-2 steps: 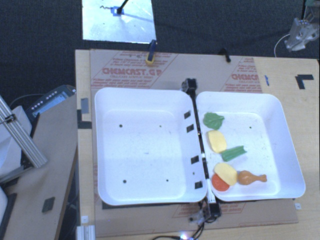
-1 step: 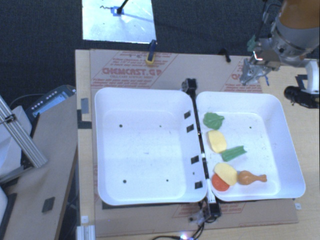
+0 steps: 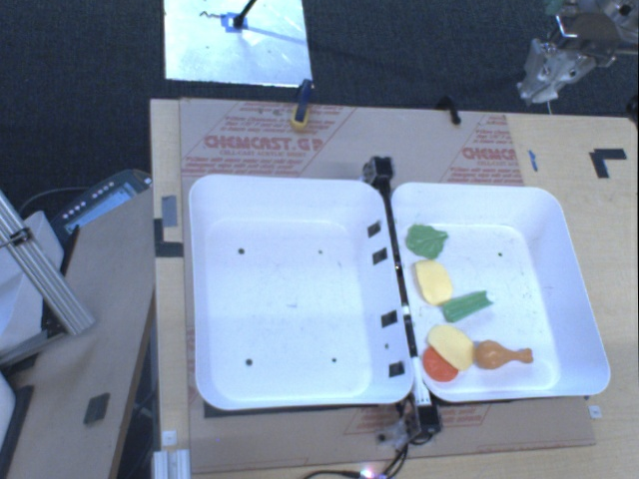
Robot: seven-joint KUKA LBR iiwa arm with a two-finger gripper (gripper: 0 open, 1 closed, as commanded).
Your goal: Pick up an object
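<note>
Several toy foods lie in the right bin (image 3: pixel 559 267), along its left side. A green leaf (image 3: pixel 426 238) is farthest back, with a pale yellow piece (image 3: pixel 433 281) just in front of it. A dark green wedge (image 3: pixel 466 305) lies to the right of that. Near the front are a yellow round piece (image 3: pixel 451 346), a red tomato (image 3: pixel 437 366) partly under it, and an orange-brown drumstick (image 3: pixel 499 354). My gripper (image 3: pixel 544 80) hangs at the top right corner, well behind the bench's back edge and far from the bins.
The left bin (image 3: pixel 285 287) sits beside the right one, joined by a black clip strip (image 3: pixel 394 277). A yellow and blue peg (image 3: pixel 301 108) stands at the back of the bench. A shiny metal plate (image 3: pixel 237 26) lies behind it on the floor.
</note>
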